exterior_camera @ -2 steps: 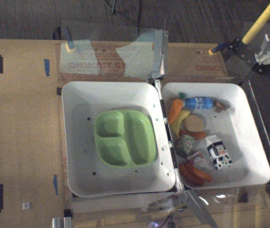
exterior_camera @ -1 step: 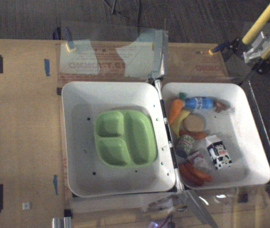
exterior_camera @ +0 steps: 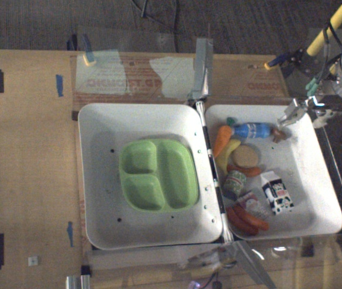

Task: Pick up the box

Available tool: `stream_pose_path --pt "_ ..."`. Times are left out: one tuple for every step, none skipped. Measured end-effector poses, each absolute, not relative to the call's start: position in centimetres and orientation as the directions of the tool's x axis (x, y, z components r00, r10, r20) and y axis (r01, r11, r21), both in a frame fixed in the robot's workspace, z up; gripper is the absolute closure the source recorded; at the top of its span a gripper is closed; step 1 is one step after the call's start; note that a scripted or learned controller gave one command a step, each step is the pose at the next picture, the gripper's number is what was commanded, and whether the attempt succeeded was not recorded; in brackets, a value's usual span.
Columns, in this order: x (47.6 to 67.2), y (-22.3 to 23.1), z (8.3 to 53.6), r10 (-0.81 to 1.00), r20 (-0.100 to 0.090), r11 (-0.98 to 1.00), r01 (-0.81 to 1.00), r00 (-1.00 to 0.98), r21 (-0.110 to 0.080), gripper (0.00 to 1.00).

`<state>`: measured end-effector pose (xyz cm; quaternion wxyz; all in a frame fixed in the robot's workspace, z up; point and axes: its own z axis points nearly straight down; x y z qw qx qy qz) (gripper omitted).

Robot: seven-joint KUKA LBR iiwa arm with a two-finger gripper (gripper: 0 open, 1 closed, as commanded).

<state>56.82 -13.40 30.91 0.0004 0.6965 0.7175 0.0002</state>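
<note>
The box is a small white carton with black and blue print. It lies tilted in the lower middle of the right bin. My gripper hovers over that bin's far right corner, well above and behind the box. It is open, with nothing between its fingers. A blue bottle lies just left of the gripper.
Beside the box in the right bin are an orange carrot, a yellow banana, a round brown cookie, a small can and red sausages. The left bin holds a green divided plate.
</note>
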Motion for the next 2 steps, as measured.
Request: stream_pose_path --pt "56.88 -13.65 32.01 1.000 -0.002 0.026 1.000 -0.026 0.005 1.00" --pt "56.87 -13.68 32.00 1.000 -0.002 0.025 1.000 -0.025 0.005 0.00"
